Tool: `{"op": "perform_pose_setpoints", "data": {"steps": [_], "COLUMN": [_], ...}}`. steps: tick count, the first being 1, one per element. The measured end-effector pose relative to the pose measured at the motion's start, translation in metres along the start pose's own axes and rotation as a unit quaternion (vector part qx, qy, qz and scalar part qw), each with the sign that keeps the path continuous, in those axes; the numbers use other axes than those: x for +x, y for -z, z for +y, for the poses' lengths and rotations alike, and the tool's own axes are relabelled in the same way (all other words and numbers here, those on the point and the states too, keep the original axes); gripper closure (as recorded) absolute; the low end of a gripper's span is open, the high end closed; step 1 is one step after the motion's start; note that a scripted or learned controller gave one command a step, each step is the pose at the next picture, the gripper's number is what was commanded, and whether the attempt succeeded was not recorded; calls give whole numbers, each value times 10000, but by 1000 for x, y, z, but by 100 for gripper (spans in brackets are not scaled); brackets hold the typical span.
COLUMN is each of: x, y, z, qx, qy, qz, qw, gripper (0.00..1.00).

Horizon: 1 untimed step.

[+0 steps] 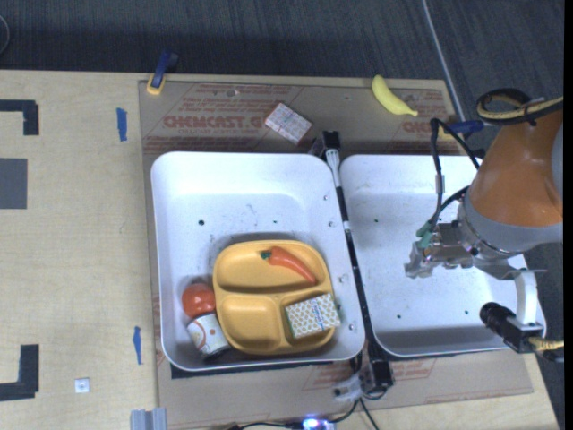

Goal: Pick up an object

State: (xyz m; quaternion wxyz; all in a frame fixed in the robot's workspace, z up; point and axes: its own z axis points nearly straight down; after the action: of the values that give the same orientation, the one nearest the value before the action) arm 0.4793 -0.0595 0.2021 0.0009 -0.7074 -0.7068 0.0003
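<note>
Gripper (428,256) low over the right bin (394,195), near its right side; finger state impossible to tell. In the left bin (179,195): yellow divided plate (246,316) toward the front, orange carrot (288,262) in its rear compartment, patterned sponge (312,316) in its front right compartment. Just left of the plate, touching its rim, small red-topped bottle (202,316). On the bench behind the bins, yellow banana (392,96) and small patterned block (286,122).
</note>
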Motion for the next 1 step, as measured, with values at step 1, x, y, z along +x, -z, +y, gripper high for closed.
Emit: {"op": "perform_pose_setpoints", "data": {"steps": [1], "x": [-56], "y": [-33], "z": [6], "qx": [0], "qy": [-3], "qz": [0], "qw": [10000], "gripper": [100]}}
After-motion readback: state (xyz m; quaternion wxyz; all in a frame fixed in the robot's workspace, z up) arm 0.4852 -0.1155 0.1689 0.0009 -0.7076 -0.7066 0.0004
